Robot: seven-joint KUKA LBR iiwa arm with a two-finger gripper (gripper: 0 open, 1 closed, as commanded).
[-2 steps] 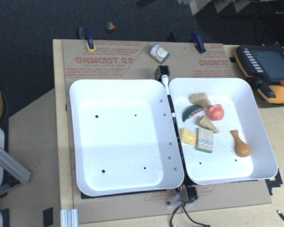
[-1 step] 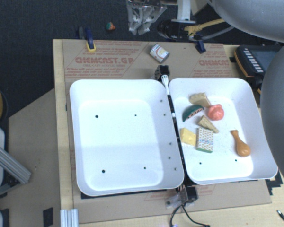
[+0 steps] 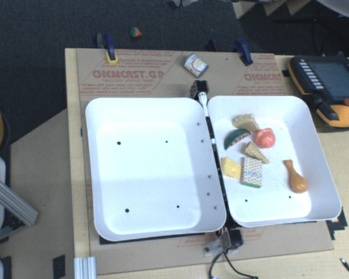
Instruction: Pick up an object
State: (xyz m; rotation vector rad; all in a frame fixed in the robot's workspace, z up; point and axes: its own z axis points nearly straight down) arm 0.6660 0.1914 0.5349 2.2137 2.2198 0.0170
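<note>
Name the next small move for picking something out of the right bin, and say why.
Probably bring the gripper down over the drumstick-shaped toy. It lies apart near the right side of the right bin, while the pink ball, green wedge and patterned block crowd together, leaving less room for fingers.

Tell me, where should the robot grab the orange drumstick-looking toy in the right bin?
Probably across the thin neck of the orange drumstick toy, coming straight down from above. It lies flat in the right bin, narrow end up-left, fat end down-right, with bare floor around it. The patterned block sits apart to its left.
</note>
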